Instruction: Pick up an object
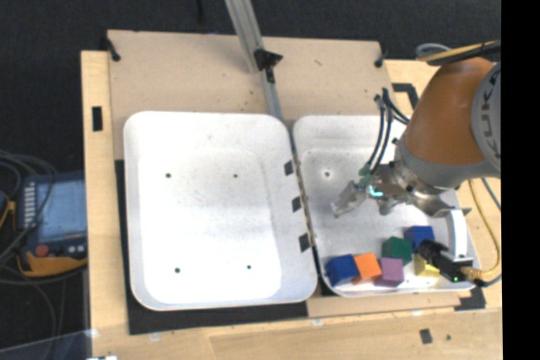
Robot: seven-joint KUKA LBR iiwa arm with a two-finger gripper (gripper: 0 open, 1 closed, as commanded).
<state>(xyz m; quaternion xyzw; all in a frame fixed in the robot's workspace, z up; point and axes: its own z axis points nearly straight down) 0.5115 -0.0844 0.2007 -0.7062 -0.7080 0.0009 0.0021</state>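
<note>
Five blocks (368, 267) lie huddled at the right bin's (337, 139) six o'clock edge, none lifted yet. At their twelve o'clock the gripper (348, 200) hovers, spread and holding nothing; the whole pick remains.

Wooden bench (228, 72) bears two white bins (211, 206) side by side.

The two white bins (211, 206) looked like smooth, matt plastic with faint scuffs. The bench (245, 72) was pale, matt board. The slanted rail (236, 0) was dull metal.
</note>
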